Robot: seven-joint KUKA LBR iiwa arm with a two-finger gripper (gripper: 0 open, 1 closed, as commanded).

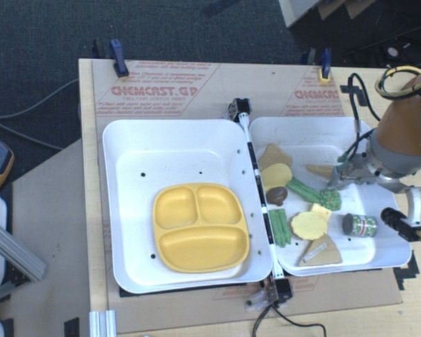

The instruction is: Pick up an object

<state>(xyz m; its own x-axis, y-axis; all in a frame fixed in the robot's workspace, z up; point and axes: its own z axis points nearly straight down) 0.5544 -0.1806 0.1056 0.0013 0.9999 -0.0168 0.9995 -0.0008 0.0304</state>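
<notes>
The jaws [335,182] hang just above the green broccoli [328,199].

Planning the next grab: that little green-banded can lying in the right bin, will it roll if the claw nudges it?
Probably. The can looks cylindrical and lies on its side on the smooth bin floor, so a nudge could roll it. It looks rigid and small, likely light.

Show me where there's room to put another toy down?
Bare floor runs around the yellow divided plate in the left bin, widest along its back wall. The right bin is crowded: toy food fills its left half, where the gripper reaches in.
</notes>
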